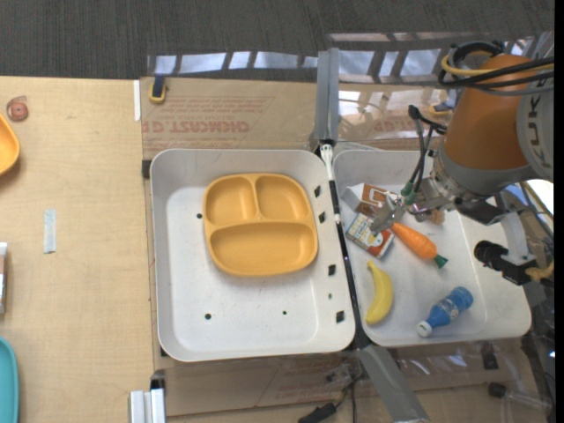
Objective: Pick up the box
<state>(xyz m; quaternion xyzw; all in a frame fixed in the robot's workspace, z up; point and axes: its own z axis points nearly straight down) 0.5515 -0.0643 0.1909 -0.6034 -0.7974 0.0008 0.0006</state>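
Gripper (394,211) is low in the right bin (511,324), over the box (370,227); its grip state cannot be determined. Box lies flat beneath its tip, carrot (416,241) just beside. Lift not yet done.

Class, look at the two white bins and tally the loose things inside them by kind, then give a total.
Plate: 1
Box: 1
Carrot: 1
Banana: 1
Bottle: 1
Total: 5
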